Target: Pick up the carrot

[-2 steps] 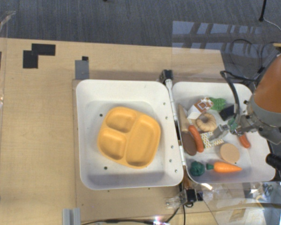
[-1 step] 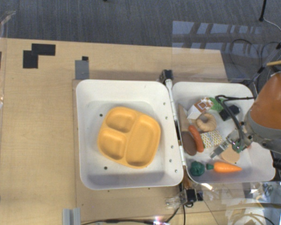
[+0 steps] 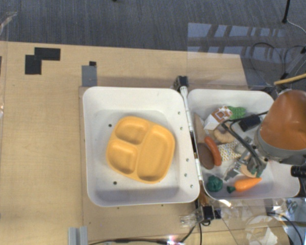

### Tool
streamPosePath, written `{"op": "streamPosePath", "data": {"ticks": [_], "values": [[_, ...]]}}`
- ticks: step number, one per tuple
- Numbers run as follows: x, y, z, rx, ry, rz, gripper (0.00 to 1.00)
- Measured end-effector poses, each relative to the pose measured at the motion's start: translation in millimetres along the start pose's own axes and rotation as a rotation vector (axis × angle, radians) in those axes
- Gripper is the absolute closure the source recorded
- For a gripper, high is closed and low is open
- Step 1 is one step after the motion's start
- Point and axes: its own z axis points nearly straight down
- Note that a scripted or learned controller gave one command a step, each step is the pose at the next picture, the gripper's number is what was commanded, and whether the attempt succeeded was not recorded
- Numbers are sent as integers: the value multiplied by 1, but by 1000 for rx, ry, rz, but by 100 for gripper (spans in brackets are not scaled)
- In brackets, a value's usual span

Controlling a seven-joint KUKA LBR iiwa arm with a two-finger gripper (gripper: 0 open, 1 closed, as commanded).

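The orange carrot [image 3: 248,184] with a green top lies near the front wall of the right bin [image 3: 283,188], pointing right. My gripper [image 3: 243,169] hangs low just behind the carrot and slightly to its left, open, with nothing between its fingers. The grey arm with its orange band [image 3: 289,120] reaches in from the right and covers the right part of that bin.
Around the carrot lie a dark green toy [image 3: 214,183], a red sausage [image 3: 212,151] on a brown piece, and a white carton [image 3: 219,117] beside a green item at the back. The left bin [image 3: 97,188] holds a yellow divided plate [image 3: 141,148].
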Motion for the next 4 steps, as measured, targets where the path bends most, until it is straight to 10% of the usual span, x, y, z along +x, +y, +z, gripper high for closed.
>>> {"op": "streamPosePath", "data": {"ticks": [1, 2, 3, 4], "values": [[-12, -17, 0, -6, 1, -277, 0], [-19, -13, -14, -12, -25, -273, 100], [-18, -14, -14, -12, -23, -273, 0], [-25, -32, -2, -9, -13, -449, 0]]}}
